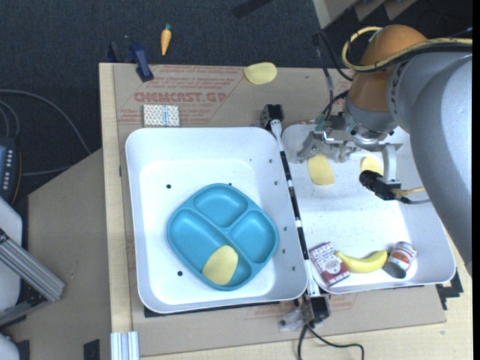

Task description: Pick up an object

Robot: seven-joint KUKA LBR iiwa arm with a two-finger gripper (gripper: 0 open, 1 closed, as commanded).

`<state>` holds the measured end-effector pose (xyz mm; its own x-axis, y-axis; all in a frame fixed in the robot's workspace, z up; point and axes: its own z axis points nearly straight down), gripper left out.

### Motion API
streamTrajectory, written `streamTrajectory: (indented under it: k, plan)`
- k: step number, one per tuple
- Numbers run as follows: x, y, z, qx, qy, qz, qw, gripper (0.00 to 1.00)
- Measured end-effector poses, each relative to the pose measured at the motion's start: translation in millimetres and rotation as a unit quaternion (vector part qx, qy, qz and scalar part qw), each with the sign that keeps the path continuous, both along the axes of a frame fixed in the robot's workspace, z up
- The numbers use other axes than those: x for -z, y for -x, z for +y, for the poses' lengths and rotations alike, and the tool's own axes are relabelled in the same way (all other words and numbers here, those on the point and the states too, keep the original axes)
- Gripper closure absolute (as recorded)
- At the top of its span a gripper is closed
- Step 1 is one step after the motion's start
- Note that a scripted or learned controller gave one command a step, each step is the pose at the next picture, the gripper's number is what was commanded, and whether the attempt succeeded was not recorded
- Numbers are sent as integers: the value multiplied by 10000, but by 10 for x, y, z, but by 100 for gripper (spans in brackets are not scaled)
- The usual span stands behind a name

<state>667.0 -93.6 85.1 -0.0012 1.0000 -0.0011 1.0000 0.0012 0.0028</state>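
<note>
Banana (363,261) lengthwise left-right, ends upturned

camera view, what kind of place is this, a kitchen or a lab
Most likely a robotics lab, not a kitchen: a grey robot arm reaches over two shallow white bins on a cardboard-covered bench, with loose cables on dark carpet.

Gripper (335,147) above yellow obj (322,170)

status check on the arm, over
Gripper low in the right bin, nothing seen held. Pale yellow object just below it, unlifted. Banana, small can and red carton at near edge, clear of gripper.
</note>
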Motion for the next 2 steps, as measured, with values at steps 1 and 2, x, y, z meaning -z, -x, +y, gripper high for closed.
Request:
streamTrajectory:
  k: [1,2]
  plan:
    - [-104,-7,0,-5,11,-16,10000,100]
    - [-103,-6,2,-6,11,-13,10000,0]
